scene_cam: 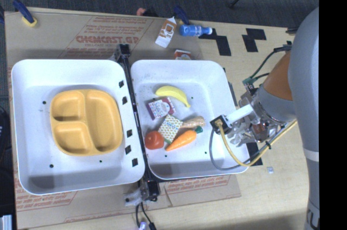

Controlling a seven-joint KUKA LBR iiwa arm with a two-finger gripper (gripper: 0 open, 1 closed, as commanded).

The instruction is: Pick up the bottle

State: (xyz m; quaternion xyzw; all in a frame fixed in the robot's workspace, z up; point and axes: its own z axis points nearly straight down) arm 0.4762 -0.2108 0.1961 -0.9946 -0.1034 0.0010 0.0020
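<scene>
We cannot tell our gripper's [234, 127] state; it hangs at the right white bin's [217, 69] rim, and the small blue plastic bottle [191, 31] lies well outside on the bench, so we risk grabbing bin clutter.

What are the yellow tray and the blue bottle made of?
The yellow tray looks like molded plastic: smooth, one even color, rounded compartments, matte. The blue bottle, lying on the bench beyond the bins, seems to be see-through plastic with a blue tint, though it is too small to be sure.

only thing I can kinda read is red "CHEMCAST GP" print on the cardboard sheet [108, 33] at 11 o'clock
</scene>
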